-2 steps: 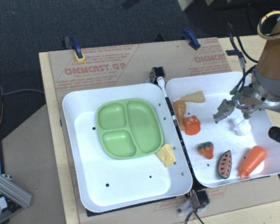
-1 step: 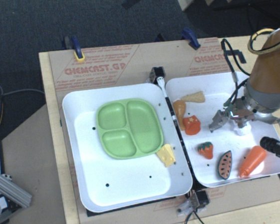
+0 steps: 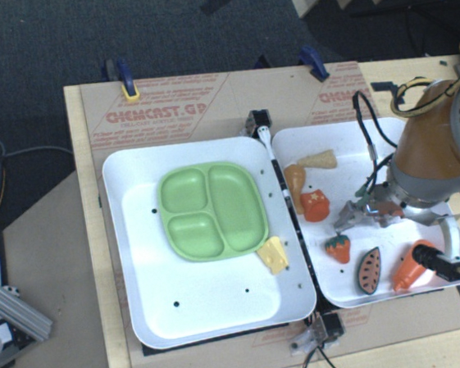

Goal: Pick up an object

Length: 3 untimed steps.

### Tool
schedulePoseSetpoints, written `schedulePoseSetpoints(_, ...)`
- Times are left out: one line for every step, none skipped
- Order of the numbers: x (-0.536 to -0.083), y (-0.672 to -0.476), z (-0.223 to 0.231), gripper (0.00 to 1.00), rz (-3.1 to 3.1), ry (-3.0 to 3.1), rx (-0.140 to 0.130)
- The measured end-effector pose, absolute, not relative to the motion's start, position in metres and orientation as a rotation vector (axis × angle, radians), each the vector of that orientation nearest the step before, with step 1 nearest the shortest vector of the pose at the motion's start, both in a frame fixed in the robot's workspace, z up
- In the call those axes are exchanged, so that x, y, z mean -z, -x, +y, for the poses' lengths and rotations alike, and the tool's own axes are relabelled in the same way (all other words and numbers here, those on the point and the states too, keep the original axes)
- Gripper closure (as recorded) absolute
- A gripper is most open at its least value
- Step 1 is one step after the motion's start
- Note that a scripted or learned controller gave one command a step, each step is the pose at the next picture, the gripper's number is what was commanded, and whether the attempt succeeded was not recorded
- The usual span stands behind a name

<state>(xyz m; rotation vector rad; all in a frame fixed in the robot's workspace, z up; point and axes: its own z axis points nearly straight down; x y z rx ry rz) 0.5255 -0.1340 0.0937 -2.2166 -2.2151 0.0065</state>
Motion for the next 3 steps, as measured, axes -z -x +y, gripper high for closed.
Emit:
schedulePoseSetpoints(-0.084, -0.525, -0.133, 0.00, -2.218, 2.219, -0.003)
schedulePoseSetpoints(-0.095, -0.526, -0.134, 1.00, -2.219, 2.223, 0.000)
schedulePoseSetpoints(-0.141, -0.535, -0.133, 1.00, -2.227, 2.224, 0.004)
